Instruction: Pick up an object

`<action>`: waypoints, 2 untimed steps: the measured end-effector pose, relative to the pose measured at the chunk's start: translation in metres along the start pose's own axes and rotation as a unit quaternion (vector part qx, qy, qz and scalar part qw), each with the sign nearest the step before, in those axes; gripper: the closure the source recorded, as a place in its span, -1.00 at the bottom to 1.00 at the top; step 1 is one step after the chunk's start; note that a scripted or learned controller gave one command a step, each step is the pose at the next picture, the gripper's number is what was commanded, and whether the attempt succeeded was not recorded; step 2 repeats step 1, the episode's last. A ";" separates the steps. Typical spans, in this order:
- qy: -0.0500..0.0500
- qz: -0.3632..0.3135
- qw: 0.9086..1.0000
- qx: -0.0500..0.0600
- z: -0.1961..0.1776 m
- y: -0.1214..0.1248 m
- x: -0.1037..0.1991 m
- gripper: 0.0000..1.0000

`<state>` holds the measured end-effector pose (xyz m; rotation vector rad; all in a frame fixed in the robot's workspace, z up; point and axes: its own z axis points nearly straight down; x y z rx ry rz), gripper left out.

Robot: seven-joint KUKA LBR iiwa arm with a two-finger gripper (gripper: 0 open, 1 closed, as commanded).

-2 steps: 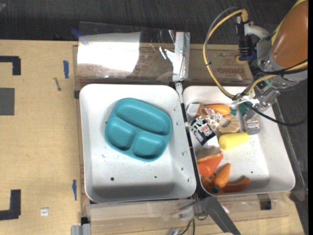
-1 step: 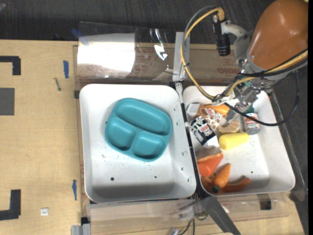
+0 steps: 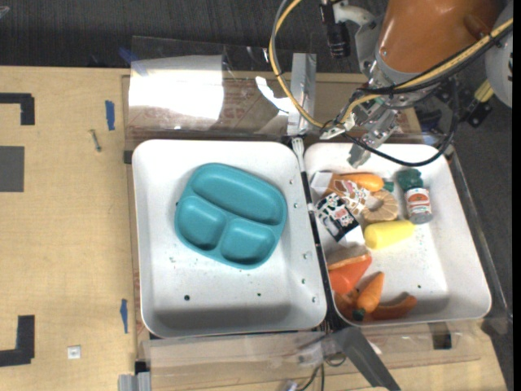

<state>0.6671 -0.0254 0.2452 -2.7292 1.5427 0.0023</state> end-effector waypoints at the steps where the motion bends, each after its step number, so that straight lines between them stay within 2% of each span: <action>1: 0.002 -0.115 0.993 -0.001 -0.001 0.085 0.098 1.00; 2: 0.002 -0.115 0.993 -0.001 -0.001 0.085 0.098 1.00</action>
